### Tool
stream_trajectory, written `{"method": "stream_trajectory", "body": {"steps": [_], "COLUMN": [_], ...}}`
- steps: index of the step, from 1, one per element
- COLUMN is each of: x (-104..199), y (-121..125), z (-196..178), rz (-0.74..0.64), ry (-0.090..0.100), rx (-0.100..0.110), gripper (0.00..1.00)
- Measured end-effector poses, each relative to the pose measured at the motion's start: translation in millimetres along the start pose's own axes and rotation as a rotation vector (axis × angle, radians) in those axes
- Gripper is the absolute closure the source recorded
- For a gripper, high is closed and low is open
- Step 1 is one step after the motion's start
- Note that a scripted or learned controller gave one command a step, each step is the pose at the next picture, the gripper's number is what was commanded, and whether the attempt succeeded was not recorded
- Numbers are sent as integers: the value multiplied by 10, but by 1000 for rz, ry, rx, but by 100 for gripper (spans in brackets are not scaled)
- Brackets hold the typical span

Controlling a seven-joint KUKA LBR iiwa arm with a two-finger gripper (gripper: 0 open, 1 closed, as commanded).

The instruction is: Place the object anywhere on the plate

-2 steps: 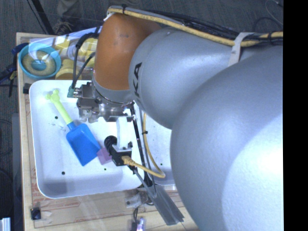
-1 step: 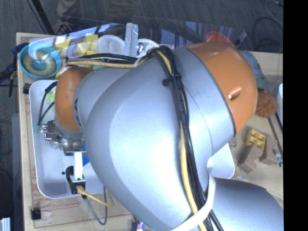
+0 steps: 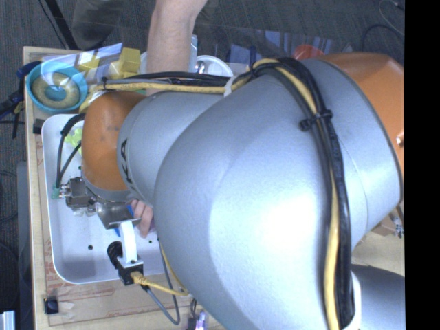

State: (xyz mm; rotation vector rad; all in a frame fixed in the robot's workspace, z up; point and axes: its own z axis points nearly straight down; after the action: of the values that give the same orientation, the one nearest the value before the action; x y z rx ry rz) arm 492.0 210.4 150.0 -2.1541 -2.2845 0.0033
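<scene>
Bright overhead light, soft glare on the grey arm (image 3: 275,184), dim floor above, slightly soft focus

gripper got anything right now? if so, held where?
Cannot tell. The arm covers most of the white bin, and the gripper's grasping end is hidden behind the wrist hardware, so no held object can be made out.

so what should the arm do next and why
Probably hold still. A person's arm reaches in from the top, and fingers show beside the wrist hardware inside the white bin. The grey arm hides the rest, so moving looks risky.
</scene>
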Motion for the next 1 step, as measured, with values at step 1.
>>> {"method": "stream_trajectory", "body": {"steps": [1], "x": [-1097], "y": [569], "z": [-192], "rz": [-35], "ry": [0], "rx": [0], "gripper": [100]}}
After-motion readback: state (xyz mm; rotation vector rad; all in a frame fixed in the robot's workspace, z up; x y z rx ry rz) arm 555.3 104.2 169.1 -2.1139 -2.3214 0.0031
